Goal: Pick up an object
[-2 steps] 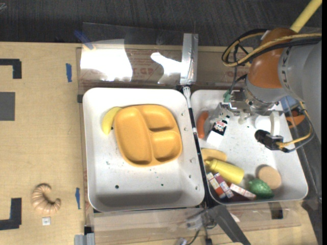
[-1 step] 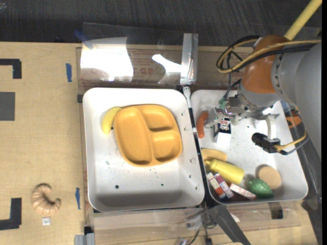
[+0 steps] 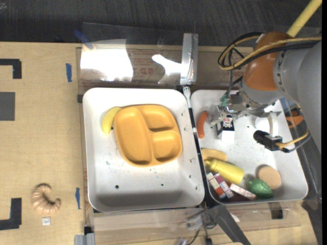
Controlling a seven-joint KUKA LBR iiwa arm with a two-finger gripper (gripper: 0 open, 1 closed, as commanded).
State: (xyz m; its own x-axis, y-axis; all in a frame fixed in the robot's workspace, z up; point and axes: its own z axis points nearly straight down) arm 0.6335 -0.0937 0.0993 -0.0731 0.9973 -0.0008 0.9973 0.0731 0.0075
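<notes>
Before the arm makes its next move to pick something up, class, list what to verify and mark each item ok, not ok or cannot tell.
1. Gripper is over the right bin: ok.
2. An object is between its fingers: cannot tell.
3. Orange sausage-shaped item lies beside the gripper, within the bin: ok.
4. Yellow bottle is free of clutter: not ok, it touches neighbours.
5. Orange tray sits in the left bin: ok.

A robotics lab: a wooden bench (image 3: 36, 137) marked with blue tape (image 3: 68, 71), two white bins (image 3: 97, 188), and a cabled arm (image 3: 286, 60).
</notes>
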